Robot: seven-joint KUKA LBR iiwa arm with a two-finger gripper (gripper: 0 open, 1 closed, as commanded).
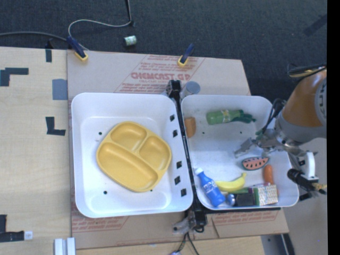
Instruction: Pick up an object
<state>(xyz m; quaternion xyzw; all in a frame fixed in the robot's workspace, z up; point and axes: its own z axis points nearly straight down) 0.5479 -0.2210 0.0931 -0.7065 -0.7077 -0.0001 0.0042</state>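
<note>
**Claw low over the right bin, nothing between its fingers**

Reaching in from three o'clock, grey arm (303, 122) with orange band, bent down over the right bin (223, 142); claw (249, 147) set near the bin's middle, pointing toward nine o'clock, fingers (243, 150) parted by a narrow gap, nothing seen held between them.

Just at five o'clock of the claw, a watermelon slice (255, 162) lying flat, close to the fingertips but apart from them; at its four o'clock, touching or nearly so, a small orange carrot (268, 174).

At twelve o'clock of the claw, near the far wall, a green bottle (229, 116) on its side; at the bin's nine o'clock edge, against the divider, a small orange piece (189, 126).

Along the six o'clock wall, crowded together: a blue bottle (209, 188) lying slantwise, a banana (232, 184) touching it at three o'clock, a dark can (241, 198) under the banana, and a printed box (266, 194) at the far corner.

In the left bin (85, 142), a yellow divided plate (134, 155) lying flat near the centre, well apart from the claw.

Beneath both bins, a cardboard sheet (154, 73) held at twelve o'clock by two yellow-and-blue clamps (77, 48); past it, a black cable (126, 4) on dark carpet.
</note>
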